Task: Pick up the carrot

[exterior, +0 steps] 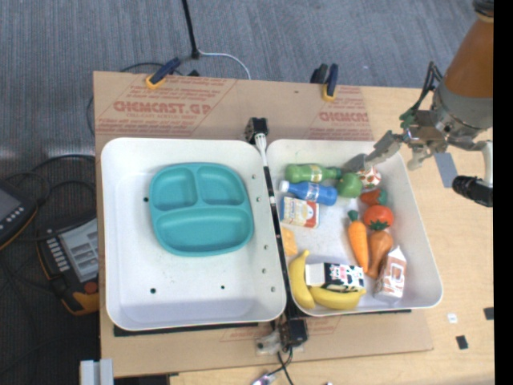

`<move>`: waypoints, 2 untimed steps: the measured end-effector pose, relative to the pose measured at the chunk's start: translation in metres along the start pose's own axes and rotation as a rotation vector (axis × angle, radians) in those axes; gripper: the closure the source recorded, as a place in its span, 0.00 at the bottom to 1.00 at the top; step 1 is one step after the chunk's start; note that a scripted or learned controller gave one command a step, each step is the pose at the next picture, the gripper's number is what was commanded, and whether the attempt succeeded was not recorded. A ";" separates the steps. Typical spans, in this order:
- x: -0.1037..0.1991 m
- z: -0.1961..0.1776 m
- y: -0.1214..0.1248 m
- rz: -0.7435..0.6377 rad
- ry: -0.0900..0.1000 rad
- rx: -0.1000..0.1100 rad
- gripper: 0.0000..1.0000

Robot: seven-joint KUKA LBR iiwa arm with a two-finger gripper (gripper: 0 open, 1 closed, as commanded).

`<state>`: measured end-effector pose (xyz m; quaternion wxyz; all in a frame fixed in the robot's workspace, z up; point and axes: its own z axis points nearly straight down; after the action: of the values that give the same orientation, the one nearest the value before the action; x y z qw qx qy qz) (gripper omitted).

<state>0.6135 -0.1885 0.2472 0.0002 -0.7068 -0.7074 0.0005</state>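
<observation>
Crowding threatens the pick: the carrot (357, 243) lies in the right bin (422, 239) touching the tomato (377, 215) and a brown piece, while the gripper (383, 150), fingers spread and holding nothing, hovers near the far rim.

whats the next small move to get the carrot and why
Probably move the gripper toward the near side of the right bin and centre it over the carrot. It now hangs over the bin's far end near the green bottle, while the carrot lies further forward, beside the tomato and a brown piece.
</observation>
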 end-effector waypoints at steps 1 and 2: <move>0.033 0.125 -0.037 -0.067 0.001 0.003 0.00; 0.046 0.157 -0.075 -0.107 -0.005 -0.015 0.00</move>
<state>0.5388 -0.1424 0.0900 -0.0069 -0.6681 -0.7441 -0.0028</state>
